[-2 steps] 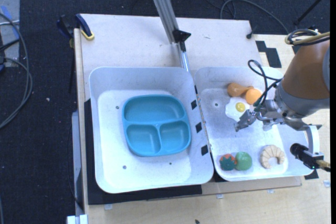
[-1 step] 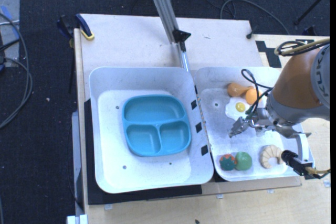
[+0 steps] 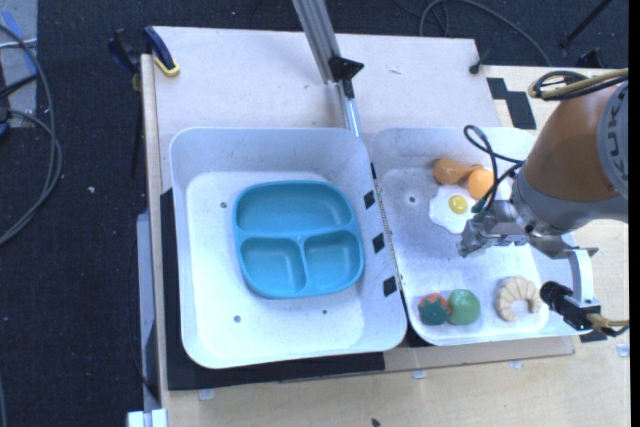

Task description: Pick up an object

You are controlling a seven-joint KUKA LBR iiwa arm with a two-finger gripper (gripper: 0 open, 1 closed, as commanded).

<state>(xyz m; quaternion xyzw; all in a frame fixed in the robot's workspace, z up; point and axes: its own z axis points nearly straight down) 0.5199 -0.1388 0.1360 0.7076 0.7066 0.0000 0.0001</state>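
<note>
The fried egg point(image 3: 451, 208) is the nearest thing to your gripper point(image 3: 478, 237); it lies on the floor of the right bin point(image 3: 420, 255), towards that bin's far side, white with a yellow yolk. Just beyond it, at the far side, lie an orange carrot-like piece point(image 3: 450, 171) and a round orange piece point(image 3: 480, 182), touching or nearly touching each other. Your gripper hangs just right of and a little nearer than the egg, low over the bin floor, with nothing visible between its fingers. You cannot tell from this angle how the fingers stand.

Along the near wall of the same bin you have a green and red vegetable cluster point(image 3: 447, 307) and, to its right, a pale croissant point(image 3: 518, 297). The left bin point(image 3: 200, 215) holds a blue divided tray point(image 3: 297, 238).
</note>
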